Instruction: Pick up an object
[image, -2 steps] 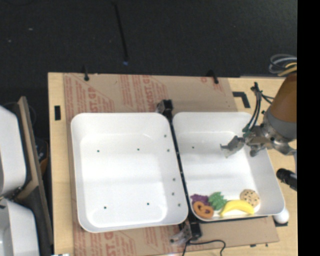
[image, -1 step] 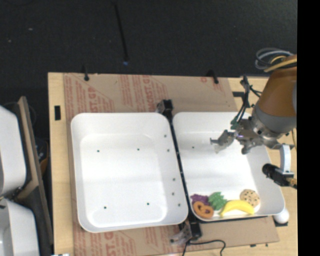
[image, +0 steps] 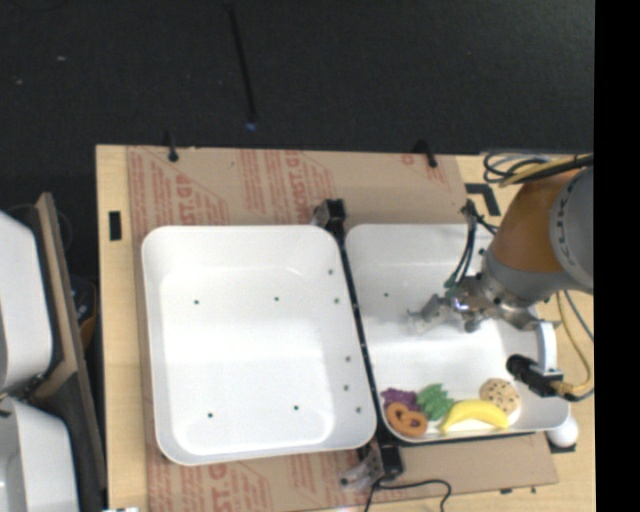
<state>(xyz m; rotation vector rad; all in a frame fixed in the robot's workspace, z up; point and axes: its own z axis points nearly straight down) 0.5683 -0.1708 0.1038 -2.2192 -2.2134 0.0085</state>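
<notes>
Glossy white bin (image: 420, 262); curved yellow banana (image: 472, 415).

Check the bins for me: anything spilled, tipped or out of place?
Nothing looks spilled or damaged. The toys, a banana, a cookie, a green piece, purple grapes and a pretzel, all crowd the right bin's near edge. The tool sits mid-bin, away from them.

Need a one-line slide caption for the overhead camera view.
Arm's end effector hovers in the right bin; banana, cookie, grapes sit along its near edge.
</notes>
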